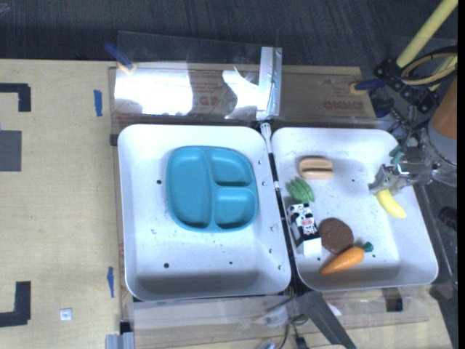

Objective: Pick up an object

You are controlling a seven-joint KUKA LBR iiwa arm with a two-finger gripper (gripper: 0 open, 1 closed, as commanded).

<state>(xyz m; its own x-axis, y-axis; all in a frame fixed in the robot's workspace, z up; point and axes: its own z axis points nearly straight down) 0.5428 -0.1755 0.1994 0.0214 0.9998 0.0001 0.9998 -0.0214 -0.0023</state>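
The right bin (418, 264) holds several toy foods. A hot dog (315, 167) lies near its back, with a green vegetable (301, 190) just below it. A black-and-white cow-print carton (303, 224) rests against the left wall. A brown round patty (336, 234) and an orange carrot (343, 259) lie toward the front. A yellow banana (393, 204) lies by the right wall. My gripper (387, 182) hangs over the right side of this bin, directly at the banana's upper end. From this angle I cannot make out whether it touches the banana.
The left bin (138, 217) holds a blue divided plate (212, 187). A clear plastic sheet with a metal bracket (269, 82) stands behind the bins. Yellow and black cables (414, 57) run at the back right, near the arm.
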